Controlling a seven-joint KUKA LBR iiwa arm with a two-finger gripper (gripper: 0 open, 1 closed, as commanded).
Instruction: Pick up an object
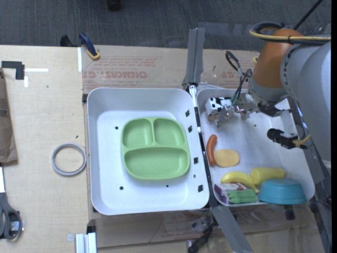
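Left bin, shallow white plastic: holds one pale green three-compartment plastic plate, lying flat near the middle. Nothing sits in its compartments.

Right bin, same make, touching the left one along the shared wall. Contents from its left side across:
- small black-and-white spotted toy, cow-like, at the far left corner.
- orange-red toy sausage, lying along the left wall.
- flat yellow-orange disc, chip-like, just beside the sausage.
- yellow toy banana near the front wall, a second yellow piece just beside it.
- green block on a white-and-pink packet at the front edge.
- blue plastic bowl, upside down, front right corner.

Two-finger metal gripper is low in the far part of the right bin, just beside the spotted toy, possibly touching it. Cannot tell how its grip stands; too small and cluttered to read. Nothing visibly held.

Judgement: step in hand is closing in on the spotted toy, the nearest candidate for pickup. To do it well, centre the toy in the grip and stay off the bin wall behind it. The toy sits tight in the corner, so a skewed approach would likely shove it against the wall rather than catch it. Lift straight up.
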